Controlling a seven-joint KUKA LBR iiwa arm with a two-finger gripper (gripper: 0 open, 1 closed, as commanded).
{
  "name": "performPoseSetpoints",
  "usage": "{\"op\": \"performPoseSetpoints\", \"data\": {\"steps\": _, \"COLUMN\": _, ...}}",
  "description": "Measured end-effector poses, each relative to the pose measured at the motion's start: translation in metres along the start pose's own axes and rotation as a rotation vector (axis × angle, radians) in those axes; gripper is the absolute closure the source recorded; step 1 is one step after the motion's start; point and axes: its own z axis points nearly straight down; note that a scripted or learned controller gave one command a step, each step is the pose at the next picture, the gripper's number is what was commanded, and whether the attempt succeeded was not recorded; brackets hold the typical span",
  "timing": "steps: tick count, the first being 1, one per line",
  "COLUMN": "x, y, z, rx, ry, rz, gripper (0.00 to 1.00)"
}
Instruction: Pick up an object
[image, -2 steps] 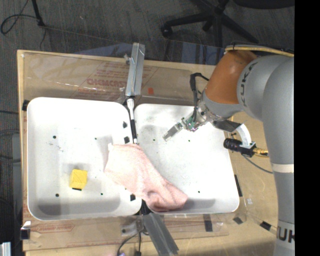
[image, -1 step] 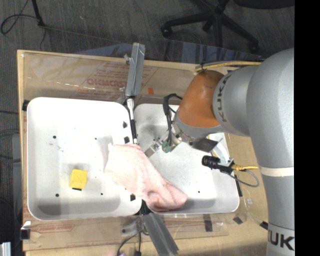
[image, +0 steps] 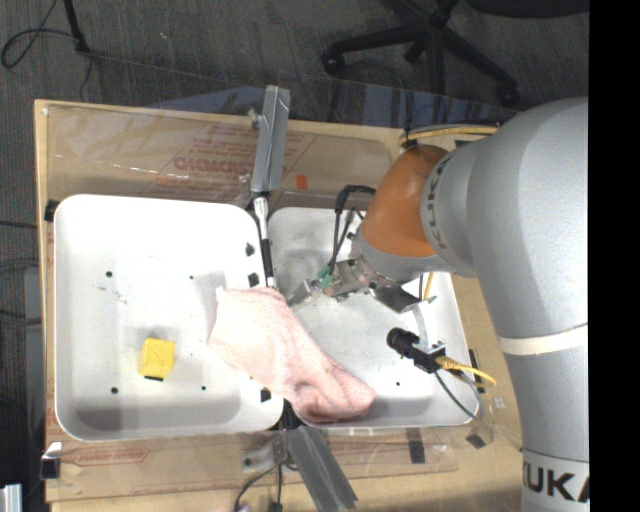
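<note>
A pink cloth (image: 285, 350) lies draped over the divider between the two bins, most of it in the right bin (image: 300, 235) and one corner in the left bin (image: 90, 235). A small yellow block (image: 157, 358) sits near the left bin's front. My gripper (image: 318, 285) is low in the right bin, just beyond the cloth's upper edge. A small green thing (image: 326, 273) shows right at the gripper; whether it is held is unclear.
The grey arm with its orange band (image: 400, 215) covers the right bin's right half. A metal bar (image: 268, 150) runs back from the divider. The bench's wooden border (image: 150, 150) surrounds the bins.
</note>
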Motion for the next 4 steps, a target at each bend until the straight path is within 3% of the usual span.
{"op": "performPoseSetpoints", "data": {"steps": 1, "x": 0.001, "y": 0.001, "z": -0.008, "rx": 0.003, "ry": 0.001, "rz": -0.005, "gripper": 1.00}}
{"op": "performPoseSetpoints", "data": {"steps": 2, "x": -0.006, "y": 0.025, "z": -0.122, "rx": -0.002, "ry": 0.000, "rz": -0.161, "gripper": 1.00}}
{"op": "performPoseSetpoints", "data": {"steps": 3, "x": -0.006, "y": 0.026, "z": -0.130, "rx": 0.001, "ry": 0.000, "rz": -0.168, "gripper": 1.00}}
{"op": "performPoseSetpoints", "data": {"steps": 4, "x": -0.006, "y": 0.027, "z": -0.130, "rx": 0.001, "ry": 0.000, "rz": -0.168, "gripper": 0.00}}
